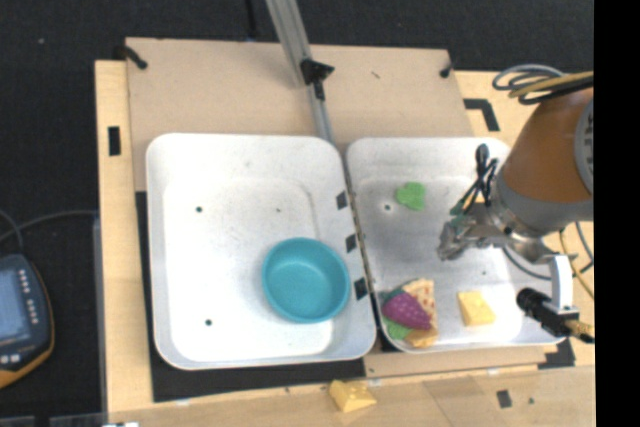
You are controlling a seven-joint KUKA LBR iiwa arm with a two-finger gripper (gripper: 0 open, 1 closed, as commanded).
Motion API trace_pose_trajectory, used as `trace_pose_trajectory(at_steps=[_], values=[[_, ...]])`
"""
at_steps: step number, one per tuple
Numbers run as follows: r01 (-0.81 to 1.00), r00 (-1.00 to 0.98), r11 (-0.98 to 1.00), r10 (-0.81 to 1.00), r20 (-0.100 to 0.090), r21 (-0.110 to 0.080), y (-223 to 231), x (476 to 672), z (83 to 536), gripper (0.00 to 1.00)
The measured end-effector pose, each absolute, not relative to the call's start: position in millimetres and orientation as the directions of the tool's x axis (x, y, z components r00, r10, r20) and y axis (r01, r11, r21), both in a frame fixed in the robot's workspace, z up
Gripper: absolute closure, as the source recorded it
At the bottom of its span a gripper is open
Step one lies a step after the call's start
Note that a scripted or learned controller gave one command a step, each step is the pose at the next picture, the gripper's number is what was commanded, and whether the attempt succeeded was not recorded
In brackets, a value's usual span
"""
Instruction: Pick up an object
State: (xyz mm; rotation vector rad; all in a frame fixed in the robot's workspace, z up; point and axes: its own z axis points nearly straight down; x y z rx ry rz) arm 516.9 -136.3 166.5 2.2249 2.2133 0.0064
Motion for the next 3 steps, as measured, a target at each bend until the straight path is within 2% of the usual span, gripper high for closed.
trace_pose_trajectory(at_steps=[1, 2, 3], values=[[1.000, -0.001, 0.001, 1.000, -0.001, 0.003, -136, 511.1, 210, 1.00], [1.000, 0.002, -0.002, 1.000, 0.000, 0.001, -137, 512.1, 206, 1.00], [1.000, -0.009, 0.009, 1.000, 0.002, 0.004, -82, 525.0, 222, 1.00]])
